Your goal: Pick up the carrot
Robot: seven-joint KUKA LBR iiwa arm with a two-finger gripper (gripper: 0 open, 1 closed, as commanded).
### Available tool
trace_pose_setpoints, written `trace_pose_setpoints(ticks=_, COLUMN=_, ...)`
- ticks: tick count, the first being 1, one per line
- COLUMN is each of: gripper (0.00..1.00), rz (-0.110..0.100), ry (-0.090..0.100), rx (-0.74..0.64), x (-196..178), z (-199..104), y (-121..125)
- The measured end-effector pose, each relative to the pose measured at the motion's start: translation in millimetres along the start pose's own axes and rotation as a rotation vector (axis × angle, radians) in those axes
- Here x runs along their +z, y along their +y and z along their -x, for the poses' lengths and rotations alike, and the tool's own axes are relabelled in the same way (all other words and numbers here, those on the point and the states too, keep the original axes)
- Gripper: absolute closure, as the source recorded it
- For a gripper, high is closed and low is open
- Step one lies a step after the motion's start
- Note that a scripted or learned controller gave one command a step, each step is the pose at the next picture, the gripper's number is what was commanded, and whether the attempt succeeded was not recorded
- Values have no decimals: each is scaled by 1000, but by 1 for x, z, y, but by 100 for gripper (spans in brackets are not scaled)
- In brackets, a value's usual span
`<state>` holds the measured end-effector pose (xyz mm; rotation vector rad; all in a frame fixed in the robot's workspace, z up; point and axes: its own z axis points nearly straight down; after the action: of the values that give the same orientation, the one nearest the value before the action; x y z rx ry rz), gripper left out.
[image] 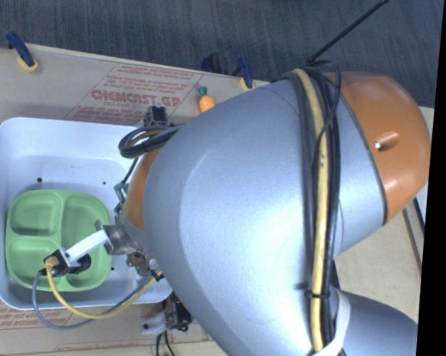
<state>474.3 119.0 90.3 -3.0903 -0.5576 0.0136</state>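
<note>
Beside the green plate [39,224], the gripper [129,249], open or closed I cannot tell, sits far from the carrot [205,101], risking an empty grasp.

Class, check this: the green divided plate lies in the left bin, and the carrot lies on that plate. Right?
One slip. The green divided plate does lie in the left bin, but the carrot is not on it: the camera view shows it outside the bin, on the printed cardboard beyond its far rim.
</note>
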Motion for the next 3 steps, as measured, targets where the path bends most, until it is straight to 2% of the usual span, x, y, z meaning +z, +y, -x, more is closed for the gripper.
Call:
trace_pose_setpoints(ticks=1, gripper=100, rz=-4, ry=-2, rx=-5, x=-10, z=0, y=-1)
trace_pose_setpoints(ticks=2, gripper=100, rz=0, ry=4, rx=150, x=-47, z=-12, y=8)
trace_pose_setpoints(ticks=3, gripper=100, rz=0, ry=5, rx=133, x=-57, z=-8, y=-20)
